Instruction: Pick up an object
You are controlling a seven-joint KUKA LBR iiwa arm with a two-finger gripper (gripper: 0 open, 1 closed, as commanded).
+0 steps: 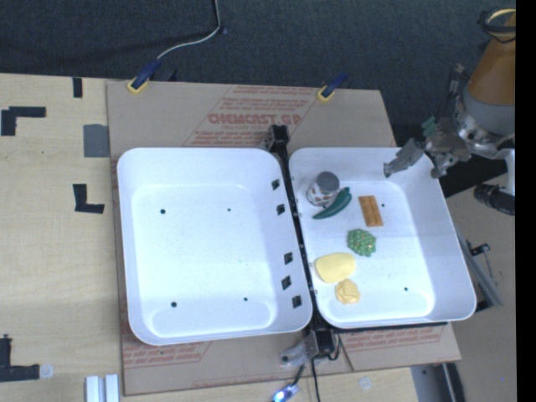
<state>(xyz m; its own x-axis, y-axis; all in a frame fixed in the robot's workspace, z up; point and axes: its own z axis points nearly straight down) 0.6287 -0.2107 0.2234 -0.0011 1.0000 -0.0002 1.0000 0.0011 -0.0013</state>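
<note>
The right bin (419, 224) holds several small objects: a grey metal cup (323, 186), a dark green pepper-like piece (333, 204), an orange-brown block (370, 210), a green bumpy ball (362, 242), a pale yellow lemon-shaped piece (335, 266) and a small yellow lump (347, 291). My gripper (423, 159) hangs at the bin's far right corner, above its rim, with its two fingers spread wide and nothing between them. It is well to the right of the objects.
The left bin (201, 241) lies beside the right one, with a row of black clips (289, 249) on the shared wall. Both bins rest on a cardboard sheet (251, 120). A cable (205, 23) trails at the back.
</note>
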